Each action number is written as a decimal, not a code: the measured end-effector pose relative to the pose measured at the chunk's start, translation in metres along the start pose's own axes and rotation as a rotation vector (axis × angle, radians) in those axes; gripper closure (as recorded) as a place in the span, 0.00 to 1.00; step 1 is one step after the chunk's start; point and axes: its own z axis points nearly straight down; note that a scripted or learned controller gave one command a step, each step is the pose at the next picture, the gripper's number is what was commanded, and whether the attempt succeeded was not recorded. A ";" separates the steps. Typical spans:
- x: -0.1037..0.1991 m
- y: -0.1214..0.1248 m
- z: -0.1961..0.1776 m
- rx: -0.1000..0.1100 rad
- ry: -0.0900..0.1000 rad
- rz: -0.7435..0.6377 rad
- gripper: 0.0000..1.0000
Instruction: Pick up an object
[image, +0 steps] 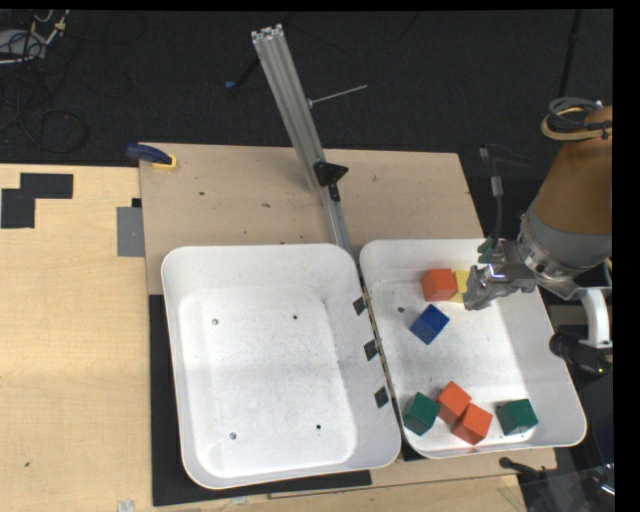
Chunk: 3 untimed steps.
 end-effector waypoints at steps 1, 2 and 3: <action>0.046 0.016 0.013 0.005 0.002 -0.002 1.00; 0.093 0.022 0.017 0.006 0.002 -0.002 1.00; 0.132 0.037 0.012 0.004 0.000 -0.002 1.00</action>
